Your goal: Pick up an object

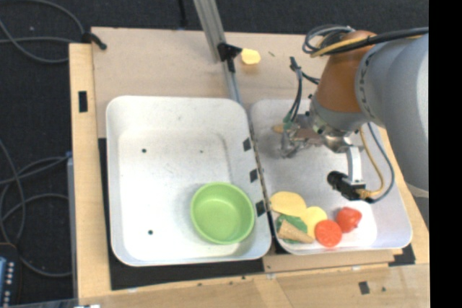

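Your candidate objects: cluster in right bin's near-left corner. Yellow flat piece (287, 202) at top of cluster, by bin's left wall. Second yellow piece (315, 216) just beside it, lower right. Tan wedge (294, 230) with green bit (288, 221) at cluster's near edge. Red round piece (328, 233) touching second yellow piece; smaller red piece (349, 218) just beside it. Green bowl (222, 212) upright, left bin's near-right corner.

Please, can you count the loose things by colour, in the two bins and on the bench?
Green: 2, the bowl in the left bin and a green piece in the right bin
Yellow: 3
Red: 2
Tan: 1, a cone
Total: 8
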